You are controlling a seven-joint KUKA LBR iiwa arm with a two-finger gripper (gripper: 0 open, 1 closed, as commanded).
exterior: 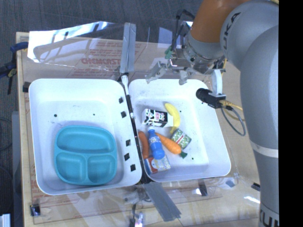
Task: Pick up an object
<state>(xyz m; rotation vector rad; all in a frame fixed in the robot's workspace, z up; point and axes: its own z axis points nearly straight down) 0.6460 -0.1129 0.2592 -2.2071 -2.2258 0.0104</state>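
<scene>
1. Bottle [155,145] with a blue cap lies at the near end of the right bin [215,145], an orange carrot [169,144] touching it on the right.
2. Beyond the bottle sit a green packet [180,138], a black-and-white carton [155,117] and a banana [173,114].
3. Farthest from the bottle, over the bin's far rim, the gripper [166,74] hangs with fingers spread wide, holding nothing.
</scene>
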